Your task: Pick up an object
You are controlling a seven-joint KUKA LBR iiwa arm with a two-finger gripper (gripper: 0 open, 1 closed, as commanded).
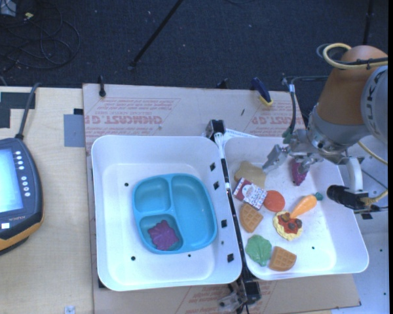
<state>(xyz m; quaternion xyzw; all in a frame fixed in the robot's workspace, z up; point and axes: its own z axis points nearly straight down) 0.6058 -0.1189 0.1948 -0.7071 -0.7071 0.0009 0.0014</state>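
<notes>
the end effector [295,164] is above the right bin [354,254] and grips a dark purple toy [298,171] between its fingers, near the carrot [304,205].

We note a dark carpeted floor [118,25] across the top of the scene, with black cables [26,31] looping over it at the left and a thin dark stand leg [160,25] running diagonally down from the top centre. Below it lies a pale wooden bench top [46,267], on which a sheet of brown cardboard [157,113] is spread (its red printed lettering reads upside down). A handheld control pendant [10,198] with a lit screen rests on the bench at the left edge, and the lighting is even, throwing only soft shadows.
</notes>
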